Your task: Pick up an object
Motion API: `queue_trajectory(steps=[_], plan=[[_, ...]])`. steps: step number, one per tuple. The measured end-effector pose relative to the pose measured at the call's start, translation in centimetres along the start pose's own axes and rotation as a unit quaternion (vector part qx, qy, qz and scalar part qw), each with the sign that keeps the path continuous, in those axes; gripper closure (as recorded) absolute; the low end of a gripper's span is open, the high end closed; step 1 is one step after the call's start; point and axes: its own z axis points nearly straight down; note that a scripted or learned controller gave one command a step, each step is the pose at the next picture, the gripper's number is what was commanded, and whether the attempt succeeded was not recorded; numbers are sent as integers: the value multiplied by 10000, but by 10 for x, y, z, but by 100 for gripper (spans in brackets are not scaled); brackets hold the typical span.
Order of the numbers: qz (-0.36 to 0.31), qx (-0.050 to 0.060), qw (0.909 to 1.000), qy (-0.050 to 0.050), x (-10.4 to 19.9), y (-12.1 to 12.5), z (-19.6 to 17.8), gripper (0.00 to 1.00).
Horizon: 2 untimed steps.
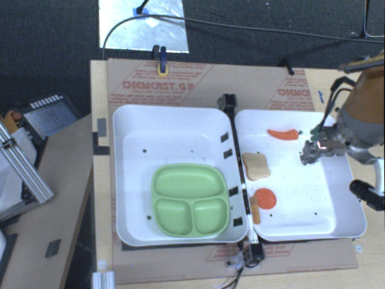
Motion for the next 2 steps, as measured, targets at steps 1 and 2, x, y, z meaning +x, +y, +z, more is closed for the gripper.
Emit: queue_trajectory(steps=[1, 2], plan=[[-28, 6, 10000, 10, 41, 15, 4, 100], [-34, 8, 10000, 14, 92, 29, -6, 100]])
